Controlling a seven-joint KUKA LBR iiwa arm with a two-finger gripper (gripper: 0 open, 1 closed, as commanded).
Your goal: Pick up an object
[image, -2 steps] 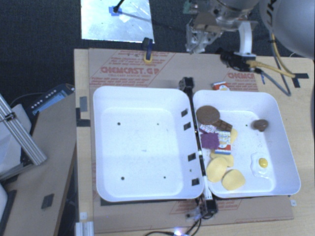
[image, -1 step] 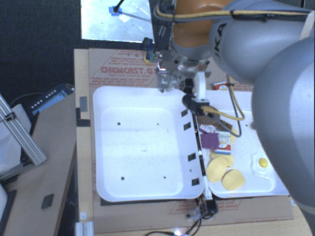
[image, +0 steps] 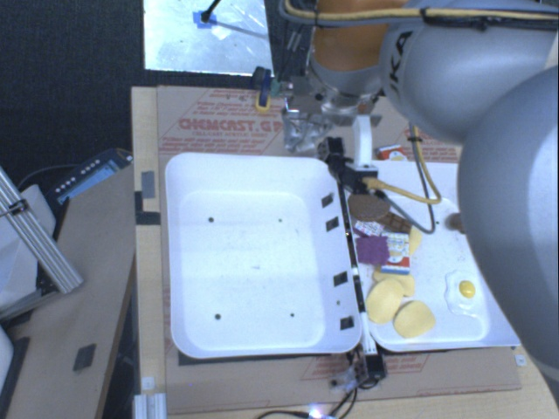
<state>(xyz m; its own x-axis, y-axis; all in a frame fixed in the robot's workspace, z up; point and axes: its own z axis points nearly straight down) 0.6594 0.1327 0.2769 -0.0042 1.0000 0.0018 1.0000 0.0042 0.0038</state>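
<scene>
Gripper (image: pixel 307 133) sits above the bins' back edge; can't tell its state from here, nothing seen held. We're pre-grasp. Objs piled in right bin (image: pixel 489 326): yellow pieces (image: pixel 397 308), purple item (image: pixel 373 250), egg (image: pixel 461 291). Next we need to descend over one.

Red lettering, "CHEMCAST G", is read on the brown cardboard sheet (image: pixel 218 120) under the bins; part of a "KUKA" mark is seen on the arm (image: pixel 397 55).
</scene>
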